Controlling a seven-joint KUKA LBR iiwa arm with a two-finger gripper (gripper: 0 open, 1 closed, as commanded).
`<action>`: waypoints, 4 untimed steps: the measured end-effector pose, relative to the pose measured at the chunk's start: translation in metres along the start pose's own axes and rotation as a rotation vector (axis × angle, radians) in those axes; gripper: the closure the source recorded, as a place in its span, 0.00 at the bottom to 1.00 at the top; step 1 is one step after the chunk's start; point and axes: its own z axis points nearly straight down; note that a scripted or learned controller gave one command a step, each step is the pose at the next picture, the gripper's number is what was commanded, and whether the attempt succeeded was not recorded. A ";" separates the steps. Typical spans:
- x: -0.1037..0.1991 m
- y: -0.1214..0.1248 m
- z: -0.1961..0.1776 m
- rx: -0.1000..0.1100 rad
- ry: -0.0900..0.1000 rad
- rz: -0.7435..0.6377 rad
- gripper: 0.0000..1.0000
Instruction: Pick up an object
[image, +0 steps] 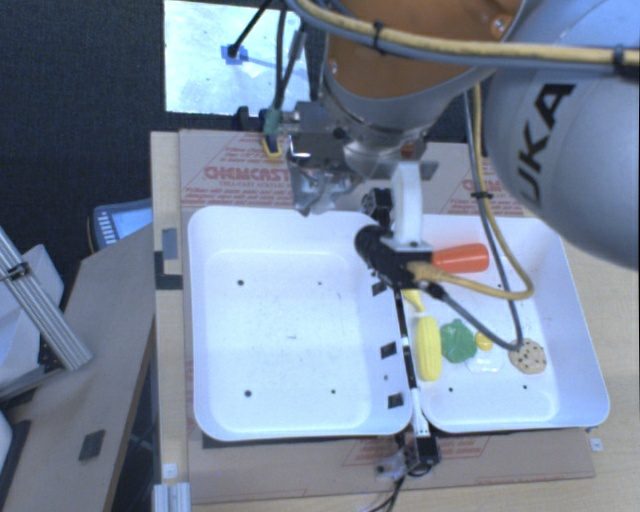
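Note:
The right bin (570, 300) holds an orange carrot-like piece (461, 258) near its far left side. A yellow corn cob (428, 346) lies by the divider, with a green leafy piece (458, 341) beside it. Further right are a small pale yellow piece (484, 345) and a brown chocolate-chip cookie (527, 356). My gripper (316, 190) hangs over the far edge of the left bin (230, 400), apart from all these objects. I see nothing held in it. The arm's big grey and orange body covers the top of the view.
A white bracket and a black cable fitting (385, 248) hang from the wrist above the divider, with yellow and grey cables (490, 292) trailing over the right bin. Cardboard (230, 170) lies under both bins. A metal rail (40, 305) stands at left.

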 end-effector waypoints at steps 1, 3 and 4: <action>0.008 -0.021 0.032 0.009 -0.005 0.003 1.00; 0.006 0.023 0.144 0.009 -0.006 0.008 1.00; 0.007 0.023 0.142 0.007 -0.005 0.009 0.00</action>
